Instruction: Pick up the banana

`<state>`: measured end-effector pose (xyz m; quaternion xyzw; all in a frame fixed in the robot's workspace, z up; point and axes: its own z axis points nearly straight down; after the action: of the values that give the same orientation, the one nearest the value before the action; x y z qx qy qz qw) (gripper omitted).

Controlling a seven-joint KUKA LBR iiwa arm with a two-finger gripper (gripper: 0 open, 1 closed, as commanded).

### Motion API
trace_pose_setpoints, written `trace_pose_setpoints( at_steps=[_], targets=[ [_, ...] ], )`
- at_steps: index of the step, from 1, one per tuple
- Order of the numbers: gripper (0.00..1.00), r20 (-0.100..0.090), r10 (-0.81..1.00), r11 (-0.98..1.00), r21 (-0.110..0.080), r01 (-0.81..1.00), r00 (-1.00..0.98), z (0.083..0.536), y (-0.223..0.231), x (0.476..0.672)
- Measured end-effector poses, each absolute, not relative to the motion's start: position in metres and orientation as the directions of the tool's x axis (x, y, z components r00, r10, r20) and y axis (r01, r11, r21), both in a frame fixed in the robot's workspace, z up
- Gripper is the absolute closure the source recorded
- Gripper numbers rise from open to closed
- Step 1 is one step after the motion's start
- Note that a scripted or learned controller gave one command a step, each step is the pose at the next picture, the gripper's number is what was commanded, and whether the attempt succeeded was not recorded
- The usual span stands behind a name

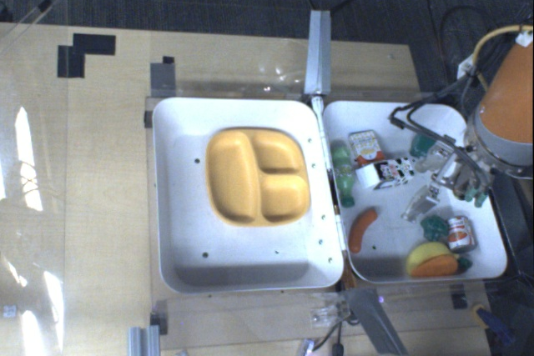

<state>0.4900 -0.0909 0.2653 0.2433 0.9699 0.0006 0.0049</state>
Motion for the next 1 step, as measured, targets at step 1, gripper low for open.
trace_pose_setpoints(
  at_steps=[1],
  targets=[
    [0.00,-0.005,0.404,0.915,0.001,0.404,-0.915,0.2272,-0.1408,0.4892]
  ],
)
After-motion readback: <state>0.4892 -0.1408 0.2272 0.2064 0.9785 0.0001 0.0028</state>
